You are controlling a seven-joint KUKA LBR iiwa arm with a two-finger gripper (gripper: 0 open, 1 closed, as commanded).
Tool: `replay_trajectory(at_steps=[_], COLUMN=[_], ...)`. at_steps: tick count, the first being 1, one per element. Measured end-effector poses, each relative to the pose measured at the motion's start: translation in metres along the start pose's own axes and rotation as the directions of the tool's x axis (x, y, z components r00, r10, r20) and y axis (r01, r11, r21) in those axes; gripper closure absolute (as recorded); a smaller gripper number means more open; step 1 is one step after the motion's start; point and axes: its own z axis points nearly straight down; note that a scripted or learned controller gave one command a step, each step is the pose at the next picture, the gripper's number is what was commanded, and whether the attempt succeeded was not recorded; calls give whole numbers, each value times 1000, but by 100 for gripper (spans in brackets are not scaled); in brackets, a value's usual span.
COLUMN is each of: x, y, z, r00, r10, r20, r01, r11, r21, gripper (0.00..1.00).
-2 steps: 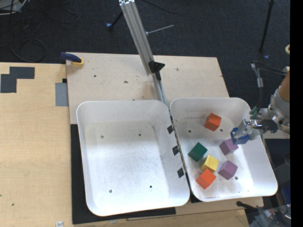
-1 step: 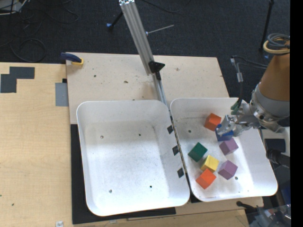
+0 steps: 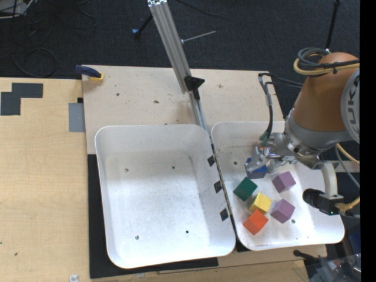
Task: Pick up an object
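Observation:
My gripper (image 3: 260,159) hangs low over the back left part of the right bin (image 3: 326,237), below the orange-banded arm (image 3: 326,93). A blue block (image 3: 257,171) lies directly under its tip, partly hidden by it. Whether the block is held cannot be made out. Just in front lie a green cube (image 3: 245,189), a yellow cube (image 3: 261,202) and a red cube (image 3: 255,222). Two purple cubes (image 3: 284,181) (image 3: 282,210) sit to the right of them.
The left bin (image 3: 153,216) adjoins the right one along a shared rim with black clips (image 3: 217,187). A slanted aluminium bar (image 3: 173,46) rises behind the bins. A small blue and yellow clamp (image 3: 89,72) lies at the bench's far left corner.

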Motion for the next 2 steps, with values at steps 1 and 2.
replay_trajectory(at_steps=[1, 2], x=[55, 116], y=[2, 8], z=[14, 17], r00=[1000, 1000], r10=[-1, -1], r20=[0, 1], r01=[1, 1], r11=[1000, 1000], r21=[1, 0], gripper=[100, 100])
